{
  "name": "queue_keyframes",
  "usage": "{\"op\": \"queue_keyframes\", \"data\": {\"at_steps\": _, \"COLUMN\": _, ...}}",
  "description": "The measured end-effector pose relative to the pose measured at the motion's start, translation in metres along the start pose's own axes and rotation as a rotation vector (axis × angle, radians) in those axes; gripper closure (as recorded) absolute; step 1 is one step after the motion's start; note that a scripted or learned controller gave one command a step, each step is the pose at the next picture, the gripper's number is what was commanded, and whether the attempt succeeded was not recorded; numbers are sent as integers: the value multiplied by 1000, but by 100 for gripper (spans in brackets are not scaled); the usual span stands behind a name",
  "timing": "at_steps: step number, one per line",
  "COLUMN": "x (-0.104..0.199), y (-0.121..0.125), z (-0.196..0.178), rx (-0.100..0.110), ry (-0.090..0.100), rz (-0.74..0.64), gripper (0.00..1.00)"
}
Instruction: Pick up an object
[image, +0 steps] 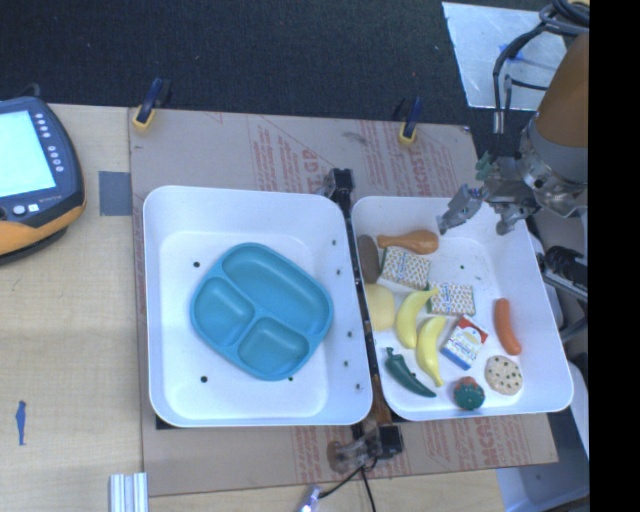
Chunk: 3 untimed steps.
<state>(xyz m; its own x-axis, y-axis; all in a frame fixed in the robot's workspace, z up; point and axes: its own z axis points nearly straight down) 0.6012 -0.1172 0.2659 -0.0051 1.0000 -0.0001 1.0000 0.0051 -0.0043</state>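
While my claw (483, 212) hovers spread and empty just beyond the drumstick (409, 241), I judge it light, stiff and slick; its narrow bone end suits gripping.

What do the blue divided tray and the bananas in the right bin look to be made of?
Blue tray: likely molded plastic, smooth and evenly coloured, with a soft sheen and rounded compartments. Bananas: probably plastic toy food, uniform glossy yellow with no blemishes.
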Motion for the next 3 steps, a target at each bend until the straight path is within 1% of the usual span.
{"op": "queue_keyframes", "data": {"at_steps": 1, "x": 16, "y": -4, "z": 74, "rx": 1, "ry": -2, "rz": -1, "gripper": 0}}
{"op": "queue_keyframes", "data": {"at_steps": 2, "x": 26, "y": -63, "z": 175, "rx": 2, "ry": 0, "rz": -1, "gripper": 0}}
{"op": "queue_keyframes", "data": {"at_steps": 3, "x": 22, "y": -108, "z": 175, "rx": 1, "ry": 0, "rz": -1, "gripper": 0}}
